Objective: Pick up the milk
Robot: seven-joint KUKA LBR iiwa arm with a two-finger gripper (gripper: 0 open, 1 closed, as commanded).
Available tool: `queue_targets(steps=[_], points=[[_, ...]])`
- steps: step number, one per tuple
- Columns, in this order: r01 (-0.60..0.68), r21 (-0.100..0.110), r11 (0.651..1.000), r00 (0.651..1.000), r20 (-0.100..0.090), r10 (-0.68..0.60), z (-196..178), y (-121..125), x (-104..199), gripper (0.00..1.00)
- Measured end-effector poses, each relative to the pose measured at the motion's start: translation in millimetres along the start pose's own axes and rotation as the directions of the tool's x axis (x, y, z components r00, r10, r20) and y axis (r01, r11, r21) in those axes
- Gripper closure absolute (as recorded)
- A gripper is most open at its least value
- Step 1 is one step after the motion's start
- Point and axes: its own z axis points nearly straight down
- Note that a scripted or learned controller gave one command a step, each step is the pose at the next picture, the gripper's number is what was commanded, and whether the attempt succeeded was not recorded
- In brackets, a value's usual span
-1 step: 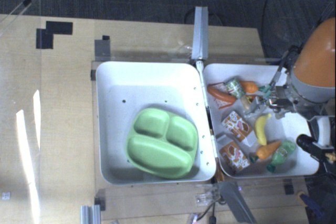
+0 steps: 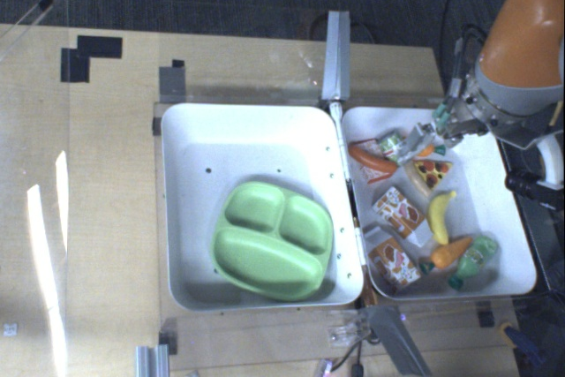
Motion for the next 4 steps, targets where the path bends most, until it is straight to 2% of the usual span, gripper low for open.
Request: queue_targets(steps=[1,2,3,4], points=[[-0.042,0.005,0.999,0.999,-0.001,0.042,126.8,-4.4,-15.4,0.00],[0.056,0.003,0.998,0.998,-0.001,-0.056,144.3,-41.0,1.1,0.00],[0.152,-0.005,0.988,0.988,0.002,-0.152,171.2,-50.8,1.8,0.00],[0.240,0.000,0.971,0.971,0.000,-0.240,135.4,6.3,-16.0,0.00]])
